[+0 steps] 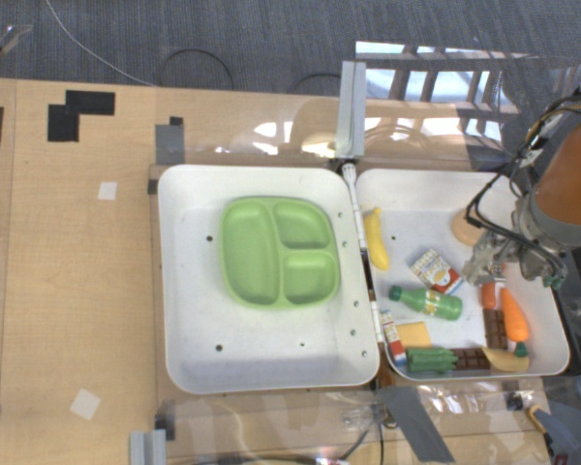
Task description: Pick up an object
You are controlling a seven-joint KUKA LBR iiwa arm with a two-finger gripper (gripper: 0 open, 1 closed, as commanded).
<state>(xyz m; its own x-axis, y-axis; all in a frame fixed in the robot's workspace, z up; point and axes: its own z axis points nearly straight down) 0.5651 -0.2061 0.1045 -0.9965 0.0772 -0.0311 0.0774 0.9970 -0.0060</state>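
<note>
Wooden bench (68,289), grey carpet (223,17) behind.

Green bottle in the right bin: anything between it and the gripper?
Yes, partly. The gripper hangs over the right side of the right bin. The green bottle lies left of it, and a small red and white carton sits in between. The carrot lies off that line.

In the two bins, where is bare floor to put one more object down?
Left bin: bare floor all around the green tray, widest toward its near edge. Right bin: one bare patch between the banana and the tan disc. Its near half is crowded: bottle, carrot, small packages, and the hand.
</note>
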